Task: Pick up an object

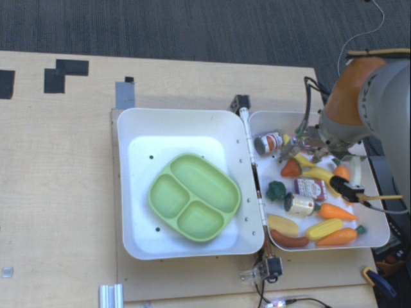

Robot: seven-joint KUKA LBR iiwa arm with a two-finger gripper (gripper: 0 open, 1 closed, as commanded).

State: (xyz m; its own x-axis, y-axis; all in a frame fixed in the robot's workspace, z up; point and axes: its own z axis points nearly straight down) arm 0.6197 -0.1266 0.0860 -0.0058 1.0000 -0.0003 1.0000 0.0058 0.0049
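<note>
The arm appears to be at the reaching step: no object is lifted, and the pick itself is not yet made. The next move calls for settling on one piece in the crowded right bin, coming down over it cleanly and closing without shoving its neighbours.

The left bin (128,191) holds a light green divided plate (194,197) with three compartments, lying flat near the middle; nothing sits in its compartments.

The right bin (379,236) carries the candidates for picking, a heap of toy food. Towards its far left corner lies a small can (268,142) on its side. Below it sit a red-orange pepper-like piece (290,168), a dark green broccoli floret (276,189) and a small jar with a pale lid (300,203). Beside that is a dark red labelled packet (311,187). Along the near edge lie a pale yellow piece (282,224), a brown sausage (290,239), a corn cob (325,228) and two carrots (337,212), one just above the other. A yellow banana-like piece (316,171) lies just under the wrist.

The gripper (313,143) hangs low over the far part of this bin, near the can and the pepper. Whether the claw is apart or together cannot be told; the wrist and clutter hide it.
</note>
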